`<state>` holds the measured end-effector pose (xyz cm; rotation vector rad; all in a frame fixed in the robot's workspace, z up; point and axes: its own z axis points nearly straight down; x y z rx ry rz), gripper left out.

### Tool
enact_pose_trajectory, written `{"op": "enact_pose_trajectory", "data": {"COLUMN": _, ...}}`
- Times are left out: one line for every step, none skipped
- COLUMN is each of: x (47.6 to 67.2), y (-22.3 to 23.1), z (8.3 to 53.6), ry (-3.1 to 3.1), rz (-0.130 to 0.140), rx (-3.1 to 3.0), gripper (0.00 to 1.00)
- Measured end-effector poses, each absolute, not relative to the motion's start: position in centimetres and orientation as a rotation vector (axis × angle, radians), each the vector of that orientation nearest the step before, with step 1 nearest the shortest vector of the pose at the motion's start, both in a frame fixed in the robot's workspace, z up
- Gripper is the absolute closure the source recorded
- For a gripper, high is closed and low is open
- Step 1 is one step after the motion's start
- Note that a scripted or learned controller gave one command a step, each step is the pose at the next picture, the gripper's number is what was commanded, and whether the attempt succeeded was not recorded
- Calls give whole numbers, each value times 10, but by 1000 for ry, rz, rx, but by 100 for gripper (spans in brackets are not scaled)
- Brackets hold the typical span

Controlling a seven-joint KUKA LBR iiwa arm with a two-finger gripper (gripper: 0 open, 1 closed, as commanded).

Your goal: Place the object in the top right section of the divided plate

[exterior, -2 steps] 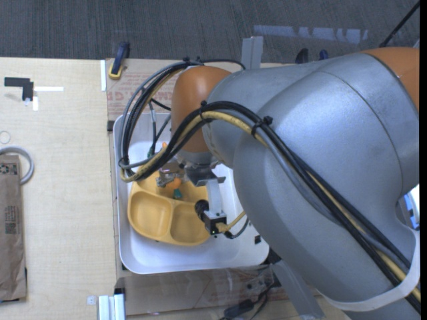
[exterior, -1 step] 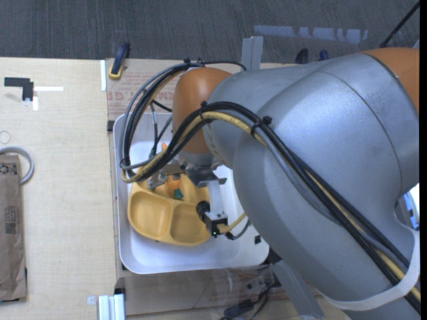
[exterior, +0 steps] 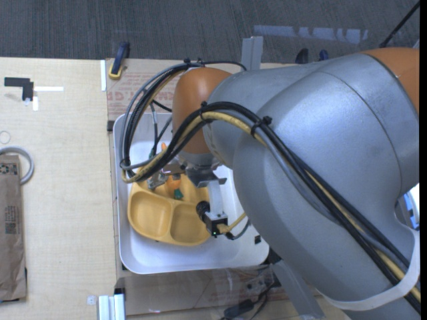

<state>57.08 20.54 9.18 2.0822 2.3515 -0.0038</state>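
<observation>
Pale wood bench (exterior: 60, 199) fills the left of your frame, with dark grey carpet (exterior: 167, 12) across the top. Look at the lower centre: a yellow divided plate (exterior: 157, 219) of smooth plastic, with rounded sections, lies in a shallow white bin (exterior: 143, 262). A small orange and green object (exterior: 177, 193) sits at the plate's upper edge, just under the arm's wrist (exterior: 200, 172). The gripper is hidden there, so its state cannot be told. Black cables (exterior: 150, 99) loop above the bin.
</observation>
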Motion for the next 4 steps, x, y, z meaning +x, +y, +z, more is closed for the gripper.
{"op": "enact_pose_trajectory", "data": {"x": 571, "y": 205, "z": 92, "ry": 2351, "rz": -4, "rx": 2082, "gripper": 0}}
{"op": "enact_pose_trajectory", "data": {"x": 588, "y": 132, "z": 124, "ry": 2545, "rz": -3, "rx": 1841, "gripper": 0}}
{"op": "enact_pose_trajectory", "data": {"x": 512, "y": 105, "z": 91, "ry": 2743, "rz": -5, "rx": 1534, "gripper": 0}}
{"op": "enact_pose_trajectory", "data": {"x": 507, "y": 122, "z": 91, "ry": 2646, "rz": -11, "rx": 1686, "gripper": 0}}
